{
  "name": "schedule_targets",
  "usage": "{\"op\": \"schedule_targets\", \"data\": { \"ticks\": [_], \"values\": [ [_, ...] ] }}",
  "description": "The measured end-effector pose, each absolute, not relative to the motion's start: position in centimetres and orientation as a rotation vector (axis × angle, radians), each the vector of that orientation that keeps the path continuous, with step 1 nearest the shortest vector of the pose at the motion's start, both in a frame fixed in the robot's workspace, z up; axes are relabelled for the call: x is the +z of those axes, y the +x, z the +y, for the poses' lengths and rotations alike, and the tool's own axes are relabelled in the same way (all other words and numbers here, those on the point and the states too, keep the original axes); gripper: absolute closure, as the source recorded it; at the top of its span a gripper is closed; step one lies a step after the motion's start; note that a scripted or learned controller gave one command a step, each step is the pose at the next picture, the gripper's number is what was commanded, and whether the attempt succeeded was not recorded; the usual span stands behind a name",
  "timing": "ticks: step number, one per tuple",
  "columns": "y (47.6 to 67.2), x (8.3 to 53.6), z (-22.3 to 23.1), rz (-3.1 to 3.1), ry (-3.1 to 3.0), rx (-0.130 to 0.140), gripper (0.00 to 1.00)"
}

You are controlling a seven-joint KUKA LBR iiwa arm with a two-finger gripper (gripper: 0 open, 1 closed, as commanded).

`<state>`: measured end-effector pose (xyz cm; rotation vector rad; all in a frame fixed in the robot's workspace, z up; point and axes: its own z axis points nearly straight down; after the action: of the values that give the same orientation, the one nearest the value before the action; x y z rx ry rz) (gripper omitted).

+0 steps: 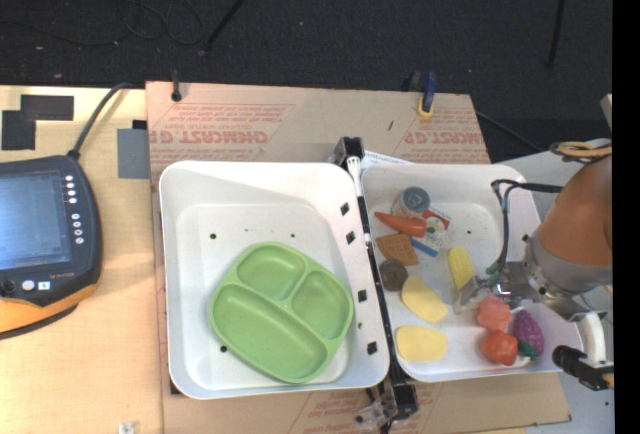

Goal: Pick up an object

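**Arm low over the right bin, among the toy food**

The grey arm reaches in from the right and its hand sits low in the right bin, beside a yellow corn-like piece and just above a pink, rounded piece. Whether the hand is wide or narrow cannot be told from here; nothing is seen held in it.

The right bin holds the things to choose from: a carrot, a brown wafer-like piece, a small dark round piece, two pale yellow pieces and, a red piece and a purple one. The left bin carries a green divided plate.

The step in hand looks like settling on one piece near the hand. To do it well, the hand should centre on a single piece, likely the corn or the pink one, and keep off its neighbours, as the pink, red and purple pieces lie close together by the bin wall. A straight lift afterwards would show plainly whether the piece came up
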<state>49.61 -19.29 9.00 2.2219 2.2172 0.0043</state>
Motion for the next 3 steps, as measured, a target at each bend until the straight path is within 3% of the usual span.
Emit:
{"op": "schedule_targets", "data": {
  "ticks": [1, 2, 3],
  "values": [
    [55.4, 8.9, -18.6, 2.224, 2.218, 0.002, 0.00],
    [52.7, 9.0, -18.0, 2.218, 2.219, 0.004, 0.00],
    [52.7, 10.0, -18.1, 2.222, 2.225, 0.005, 1.00]
  ]
}}
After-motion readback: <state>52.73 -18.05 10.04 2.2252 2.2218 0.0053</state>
